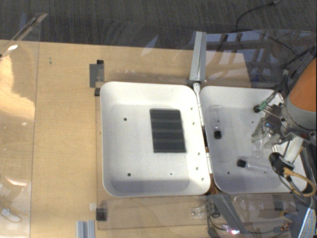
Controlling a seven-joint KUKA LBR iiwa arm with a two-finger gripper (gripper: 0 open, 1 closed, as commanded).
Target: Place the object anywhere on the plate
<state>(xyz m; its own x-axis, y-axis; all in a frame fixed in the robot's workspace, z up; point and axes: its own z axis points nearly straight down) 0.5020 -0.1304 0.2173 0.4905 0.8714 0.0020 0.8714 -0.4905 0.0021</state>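
The plate (pixel 168 130) is a dark grey ribbed rectangle lying flat in the middle of the left bin (pixel 114 182). In the right bin (pixel 223 182), a small black object (pixel 217 133) sits near the left wall. A second small black piece (pixel 241 163) lies toward the front, with a clear stem running to its right. My gripper (pixel 263 135) hangs over the right half of the right bin, apart from both black pieces and far from the plate. Its tip is pale and blurred against the white floor.
The grey arm with its orange band (pixel 302 95) enters from the right, with cables (pixel 287 172) looping below the wrist. A metal divider post (pixel 198 58) stands behind the seam between the bins. Bare wooden bench (pixel 49 133) lies to the left.
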